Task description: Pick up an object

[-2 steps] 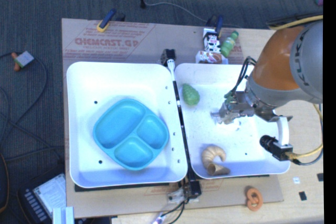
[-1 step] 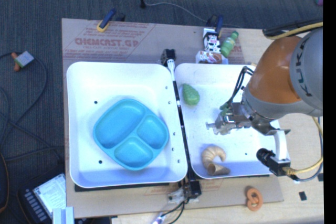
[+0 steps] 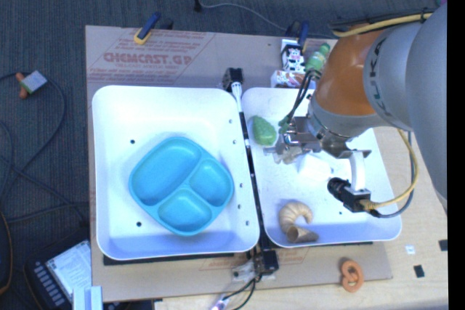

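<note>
Red print along the far edge of the brown board (image 3: 163, 58) covering the worktop reads "CHEMCAST GP".

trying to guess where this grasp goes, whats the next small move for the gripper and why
Probably a short shift toward the green object in the right bin, then down onto it. The gripper sits just beside that object, with nothing visibly between its fingers, while the tan croissant-shaped object lies farther off near the bin's front edge.
</note>
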